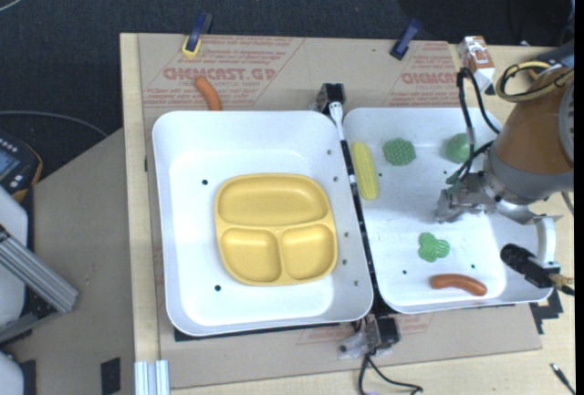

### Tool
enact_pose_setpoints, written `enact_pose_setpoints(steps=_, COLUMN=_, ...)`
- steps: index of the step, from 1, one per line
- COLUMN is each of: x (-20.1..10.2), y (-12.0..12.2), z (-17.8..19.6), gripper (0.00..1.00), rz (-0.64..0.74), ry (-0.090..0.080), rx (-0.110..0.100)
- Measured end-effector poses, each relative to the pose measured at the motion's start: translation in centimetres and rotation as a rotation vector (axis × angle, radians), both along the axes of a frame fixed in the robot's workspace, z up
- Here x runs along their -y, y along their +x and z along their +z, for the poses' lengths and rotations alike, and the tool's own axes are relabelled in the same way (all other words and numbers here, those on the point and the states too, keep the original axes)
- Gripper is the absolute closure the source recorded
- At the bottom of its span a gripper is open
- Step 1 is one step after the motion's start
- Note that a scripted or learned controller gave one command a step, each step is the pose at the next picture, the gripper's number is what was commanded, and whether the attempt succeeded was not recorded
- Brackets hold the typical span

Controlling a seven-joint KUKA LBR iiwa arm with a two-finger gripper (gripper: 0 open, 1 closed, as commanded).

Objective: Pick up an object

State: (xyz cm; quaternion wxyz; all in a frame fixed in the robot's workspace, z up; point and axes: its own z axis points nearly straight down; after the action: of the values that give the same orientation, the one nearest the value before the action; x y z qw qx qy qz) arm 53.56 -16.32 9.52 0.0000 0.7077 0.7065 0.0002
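A green leafy toy [433,248] lies on the floor of the right-hand bin [401,288], in the lower right of the frame, just below and left of my gripper [453,204]. It is loose and flat on the white, free on all sides, which makes it the nearest likely candidate for a pick. I hang low over the middle of that bin, reaching in from the right edge, with nothing visible between my tips; whether they are spread or pressed together I cannot tell from this slant.

Other pieces are scattered around me, apart from one another. An orange sausage [458,284] rests near the bin's lower rim. A yellow corn cob [366,170] lies along the left wall, probably awkward to close on there. A green ridged piece [399,150] sits toward the upper part, and another green piece [457,147] lies partly behind my cabling.

To the left, the second bin [173,202] holds a yellow divided plate [274,227] at its centre. A stray orange sausage [209,93] lies outside on the cardboard [274,65] at upper left.
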Motion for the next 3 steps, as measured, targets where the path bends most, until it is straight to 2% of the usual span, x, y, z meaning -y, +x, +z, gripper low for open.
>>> enact_pose_setpoints(steps=1, x=-0.6, y=-0.5, z=5.9, gripper=1.0, rz=0.003, ry=-0.002, rx=0.005)
enact_pose_setpoints(steps=2, x=-1.2, y=0.4, z=11.5, gripper=1.0, rz=0.004, ry=-0.003, rx=0.008)
enact_pose_setpoints(steps=3, x=-1.2, y=0.5, z=13.1, gripper=1.0, rz=0.003, ry=-0.002, rx=0.005)
